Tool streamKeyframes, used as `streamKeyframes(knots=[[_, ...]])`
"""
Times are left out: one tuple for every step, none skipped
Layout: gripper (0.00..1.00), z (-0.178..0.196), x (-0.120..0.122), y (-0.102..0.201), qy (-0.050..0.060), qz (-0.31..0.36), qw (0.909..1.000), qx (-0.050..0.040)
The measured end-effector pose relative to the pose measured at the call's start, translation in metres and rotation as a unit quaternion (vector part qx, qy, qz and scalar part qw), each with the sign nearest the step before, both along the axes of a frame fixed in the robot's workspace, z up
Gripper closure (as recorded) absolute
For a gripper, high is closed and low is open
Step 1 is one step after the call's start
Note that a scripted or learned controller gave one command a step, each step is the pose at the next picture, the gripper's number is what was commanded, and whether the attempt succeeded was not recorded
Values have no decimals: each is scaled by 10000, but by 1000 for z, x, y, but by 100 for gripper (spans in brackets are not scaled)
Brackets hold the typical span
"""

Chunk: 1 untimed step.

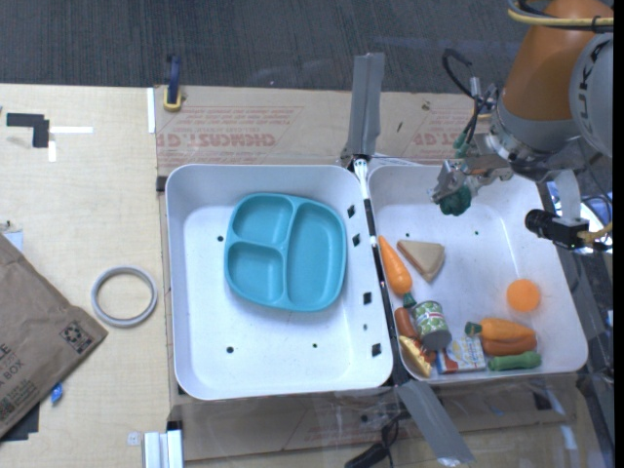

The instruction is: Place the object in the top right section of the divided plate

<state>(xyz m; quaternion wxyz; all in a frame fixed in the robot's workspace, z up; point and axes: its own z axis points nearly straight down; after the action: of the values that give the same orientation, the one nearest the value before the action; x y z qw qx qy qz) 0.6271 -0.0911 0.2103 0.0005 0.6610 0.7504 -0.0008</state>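
Note:
A light blue divided plate (241, 283) lies in the left white bin (195, 339), with two small sections on its left and one long section on its right; nothing is on it. My gripper (452, 191) hangs over the back left corner of the right bin (546, 232). A small dark green object (454, 203) sits between its fingertips, and the gripper is shut on it. The object's shape is too small to make out.
In the right bin lie an orange carrot (395, 264), a tan bread wedge (422, 257), an orange ball (524, 295), a small bottle (429, 322) and several toy foods along the front edge. A tape ring (124, 294) and a cardboard box (34, 344) lie left of the bins.

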Motion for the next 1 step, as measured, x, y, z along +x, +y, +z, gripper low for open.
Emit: streamKeyframes(knots=[[100, -8, -68, 42, 10, 356, 9994, 7]])
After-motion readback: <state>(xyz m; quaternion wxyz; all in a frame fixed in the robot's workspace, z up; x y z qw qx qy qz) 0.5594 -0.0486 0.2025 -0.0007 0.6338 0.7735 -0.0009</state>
